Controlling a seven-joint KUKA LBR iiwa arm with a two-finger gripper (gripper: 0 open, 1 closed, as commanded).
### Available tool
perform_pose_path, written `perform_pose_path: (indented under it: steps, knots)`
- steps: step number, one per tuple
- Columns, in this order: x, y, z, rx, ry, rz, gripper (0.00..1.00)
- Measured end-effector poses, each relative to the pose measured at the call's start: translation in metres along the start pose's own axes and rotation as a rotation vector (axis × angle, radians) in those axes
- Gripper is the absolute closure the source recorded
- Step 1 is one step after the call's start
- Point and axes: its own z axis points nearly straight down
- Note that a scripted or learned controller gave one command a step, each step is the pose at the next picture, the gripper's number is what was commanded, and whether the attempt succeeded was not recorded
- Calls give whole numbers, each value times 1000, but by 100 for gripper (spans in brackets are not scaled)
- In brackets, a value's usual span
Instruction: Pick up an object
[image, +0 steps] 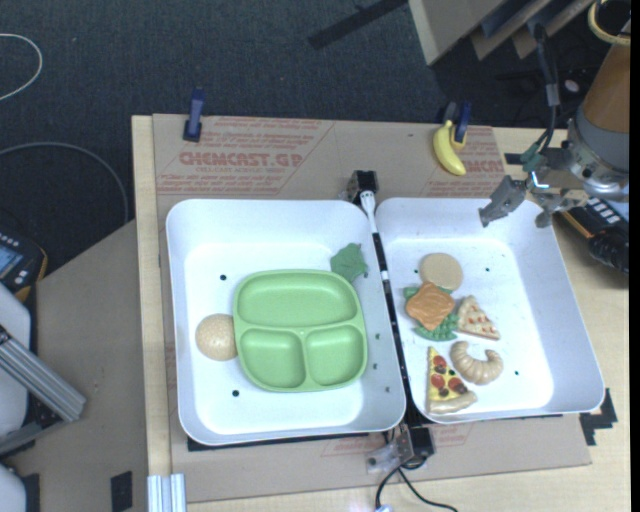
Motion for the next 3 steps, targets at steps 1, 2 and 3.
perform_pose_path:
  steps: [1,2,3]
  knots:
    - [28,-10,-281,-22,-4,-4,0]
    - [27,-9,-281,-8,-3,0,100]
    - [-80,-21,-170,11,0,11,100]
